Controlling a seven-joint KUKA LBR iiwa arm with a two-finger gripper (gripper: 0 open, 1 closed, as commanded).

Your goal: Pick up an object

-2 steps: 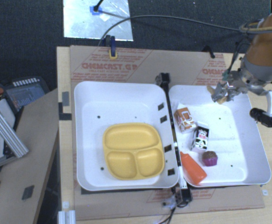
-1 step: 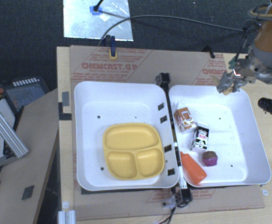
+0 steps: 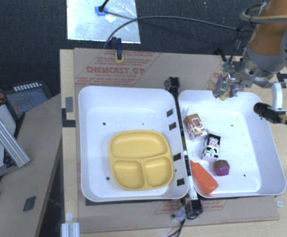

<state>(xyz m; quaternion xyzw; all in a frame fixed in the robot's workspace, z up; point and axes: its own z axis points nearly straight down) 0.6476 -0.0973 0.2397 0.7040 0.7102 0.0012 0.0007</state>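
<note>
Objects for picking sit in the right bin [image 3: 262, 179], so look past the left bin [image 3: 91, 132] first: it bears a yellow tray [image 3: 139, 159] with three compartments, lying flat toward its near right side. Crossing the divider between the bins, you find an orange carrot [image 3: 203, 177] at the right bin's near left corner, its tip against the divider. Up from it stands an orange-and-white carton [image 3: 195, 126], tilted, near the bin's left wall. Just below and right of that is a black-and-white carton [image 3: 212, 147], and just beside the carrot's far end lies a small purple piece [image 3: 221, 167]. These four cluster in the bin's left half, well apart from the gripper [image 3: 225, 90], which hangs over the far rim of the right bin. You cannot tell from this view how the tool is set, and nothing is seen between its tips. The arm [image 3: 274, 26] rises behind it at the upper right.
</note>
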